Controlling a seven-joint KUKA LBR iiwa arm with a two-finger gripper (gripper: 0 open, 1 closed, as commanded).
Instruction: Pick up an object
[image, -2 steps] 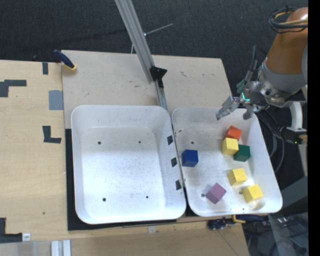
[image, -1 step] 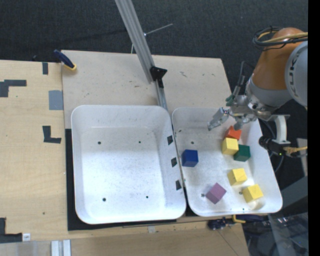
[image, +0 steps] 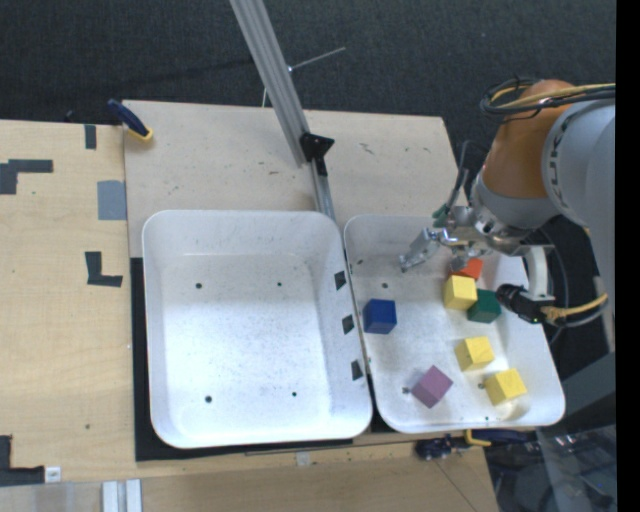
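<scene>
Blocks are all sitting in the right bin (image: 385, 232): three yellow ones (image: 460, 291) (image: 476, 351) (image: 506, 385), plus one each of blue (image: 380, 316), purple (image: 432, 386), green (image: 485, 307) and orange (image: 470, 268), so seven total. The arm (image: 545, 150) leans in from the right, wrist bent down over that bin's far end, and the gripper (image: 412, 257) hangs just above the floor with fingers slightly apart, nothing between them. The left bin (image: 160, 240) sits right alongside, both on a pale wood bench (image: 220, 160) with dark carpet (image: 120, 45) behind.
</scene>
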